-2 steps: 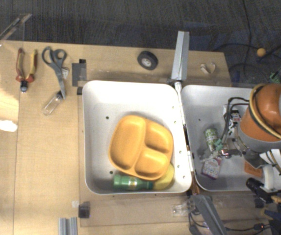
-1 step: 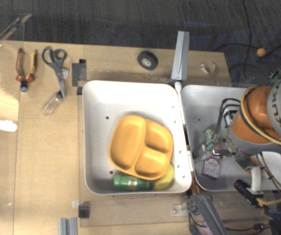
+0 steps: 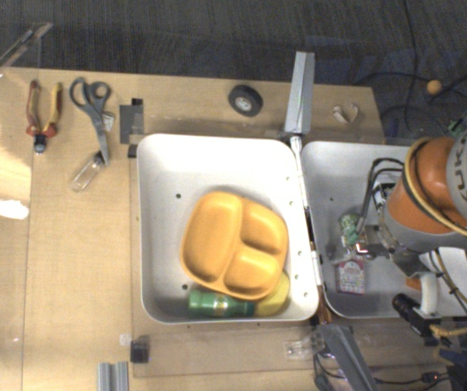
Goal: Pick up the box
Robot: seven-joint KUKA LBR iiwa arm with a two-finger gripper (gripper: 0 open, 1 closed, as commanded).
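Box: a small pink-and-white box (image 3: 350, 276) lies flat on the floor of the right-hand bin (image 3: 339, 169), near its front left corner, just below a green-printed packet (image 3: 349, 226).
Gripper: the gripper (image 3: 369, 247) hangs close beside the box, under the grey-and-orange arm (image 3: 437, 190); whether the jaws are parted or closed cannot be told.
Progress: the box appears not yet lifted; grasp and raise seem still ahead.
Left-hand bin: the left-hand bin (image 3: 164, 161) holds a yellow divided tray (image 3: 235, 243) over a green bottle (image 3: 217, 303).
Surface: scissors (image 3: 96, 114), pliers (image 3: 41, 112) and a tape roll (image 3: 245, 99) rest on the wooden surface (image 3: 62, 283).
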